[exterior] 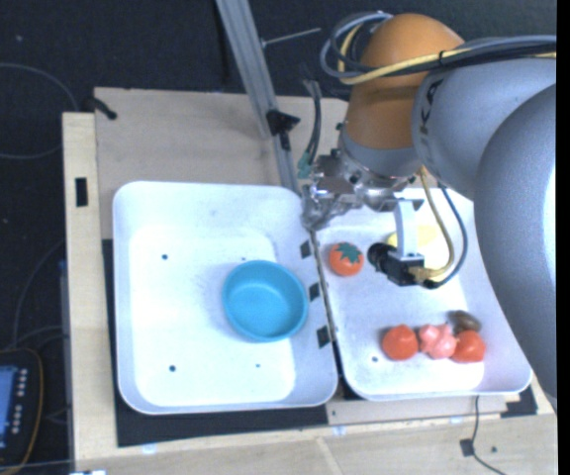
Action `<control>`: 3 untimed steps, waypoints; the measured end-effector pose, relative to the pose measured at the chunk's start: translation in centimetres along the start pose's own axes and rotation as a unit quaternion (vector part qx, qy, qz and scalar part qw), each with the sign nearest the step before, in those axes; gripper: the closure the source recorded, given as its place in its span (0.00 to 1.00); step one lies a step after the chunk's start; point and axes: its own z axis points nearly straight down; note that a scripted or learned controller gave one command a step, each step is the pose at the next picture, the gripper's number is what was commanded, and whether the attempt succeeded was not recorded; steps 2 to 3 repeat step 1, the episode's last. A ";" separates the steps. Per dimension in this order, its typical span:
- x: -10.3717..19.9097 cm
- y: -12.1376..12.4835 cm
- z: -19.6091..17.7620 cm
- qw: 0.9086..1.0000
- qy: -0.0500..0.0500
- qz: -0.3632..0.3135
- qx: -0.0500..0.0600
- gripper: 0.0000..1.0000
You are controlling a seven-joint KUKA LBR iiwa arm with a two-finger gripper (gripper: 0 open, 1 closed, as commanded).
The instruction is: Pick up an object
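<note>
Across the bench, two shallow white bins are seen side by side. Toward 9 o'clock, the left bin (146,265) holds a blue bowl (264,300), set upright near its right wall. Toward 3 o'clock, the right bin (364,379) holds several small things. An orange tomato-like toy (344,258) with a green top is placed at the bin's 10 o'clock corner, beside the dividing wall; it is round, so no long axis can be made out. Along the 6 o'clock edge, a red-orange piece (398,341), a pink piece (437,340) and a red piece (469,347) are lined up touching, the row running left to right. A yellow thing (416,236) is partly hidden behind black cabling. The gripper (317,209) is seen at 12 o'clock over the bins' shared wall; its opening cannot be told. No readable writing is seen.
</note>
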 end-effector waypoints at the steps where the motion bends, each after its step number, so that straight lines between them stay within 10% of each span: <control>1: 4.4 1.2 -0.4 1.000 0.000 0.000 0.001 1.00; 3: 4.4 1.2 -0.4 1.000 0.000 0.000 0.001 1.00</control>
